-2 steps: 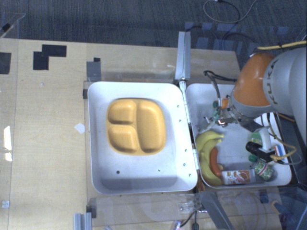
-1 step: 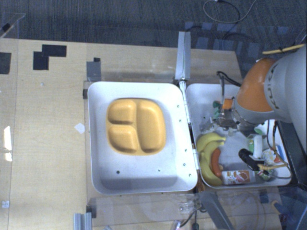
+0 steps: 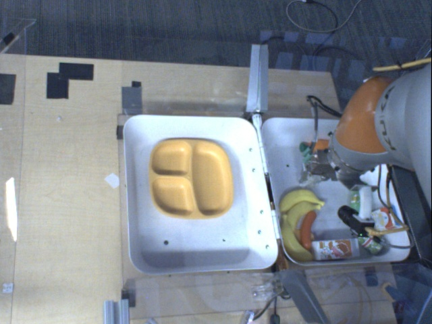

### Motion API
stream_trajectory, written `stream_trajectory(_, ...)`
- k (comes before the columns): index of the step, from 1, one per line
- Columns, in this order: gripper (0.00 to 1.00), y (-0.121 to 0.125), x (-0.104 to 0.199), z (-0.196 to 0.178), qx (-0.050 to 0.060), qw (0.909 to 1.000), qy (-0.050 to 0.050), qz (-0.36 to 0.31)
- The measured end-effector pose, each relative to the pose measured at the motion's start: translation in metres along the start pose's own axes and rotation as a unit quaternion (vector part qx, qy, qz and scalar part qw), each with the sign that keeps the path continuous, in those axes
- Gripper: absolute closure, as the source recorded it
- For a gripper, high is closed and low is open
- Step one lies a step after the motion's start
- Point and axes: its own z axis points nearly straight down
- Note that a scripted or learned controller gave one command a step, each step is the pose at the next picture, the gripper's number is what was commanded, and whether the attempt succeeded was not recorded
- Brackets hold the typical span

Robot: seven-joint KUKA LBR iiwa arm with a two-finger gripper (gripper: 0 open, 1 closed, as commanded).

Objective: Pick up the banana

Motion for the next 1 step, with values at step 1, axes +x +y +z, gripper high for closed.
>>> stream_trajectory(1,0.0,-0.0001,-0.0001,0.0001,0.0,1.0,0.0,0.0)
